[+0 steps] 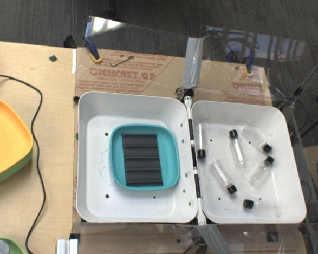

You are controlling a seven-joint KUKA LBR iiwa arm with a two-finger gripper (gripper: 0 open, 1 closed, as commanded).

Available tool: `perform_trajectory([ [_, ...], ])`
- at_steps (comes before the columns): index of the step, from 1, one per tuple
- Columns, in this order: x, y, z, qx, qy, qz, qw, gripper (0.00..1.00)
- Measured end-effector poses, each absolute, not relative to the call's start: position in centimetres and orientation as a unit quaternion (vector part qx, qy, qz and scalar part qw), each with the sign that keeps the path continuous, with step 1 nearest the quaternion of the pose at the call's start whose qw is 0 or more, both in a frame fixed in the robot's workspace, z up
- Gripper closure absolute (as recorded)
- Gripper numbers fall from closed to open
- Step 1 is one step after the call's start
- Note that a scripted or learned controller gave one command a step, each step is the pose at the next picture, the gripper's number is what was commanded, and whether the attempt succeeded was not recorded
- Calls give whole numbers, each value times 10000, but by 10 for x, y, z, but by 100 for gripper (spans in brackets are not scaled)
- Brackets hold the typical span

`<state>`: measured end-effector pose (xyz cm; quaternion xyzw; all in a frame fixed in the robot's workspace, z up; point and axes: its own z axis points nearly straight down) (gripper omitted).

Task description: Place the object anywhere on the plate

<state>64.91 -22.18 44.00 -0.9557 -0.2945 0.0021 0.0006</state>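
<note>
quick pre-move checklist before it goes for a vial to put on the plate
1. Plate sits flat in the left bin: ok.
2. Plate top free: not ok, a dark ribbed insert covers its middle.
3. Vials lie in the right bin: ok.
4. A vial apart from the others for a clean pick: ok, the one by the divider lies alone.
5. Vials easy to make out: cannot tell, clear bodies blend into the white bin.
</note>
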Motion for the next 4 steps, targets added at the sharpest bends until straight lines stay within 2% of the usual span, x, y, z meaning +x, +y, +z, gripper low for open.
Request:
perform_trajectory([
  [1,646,-222,278,-9578,-2876,16,5,0],
  [2,646,-222,416,-9444,-3289,19,7,0],
  [3,644,-156,440,-9481,-3181,18,8,0],
  [4,640,-219,439,-9511,-3090,19,3,0],
])
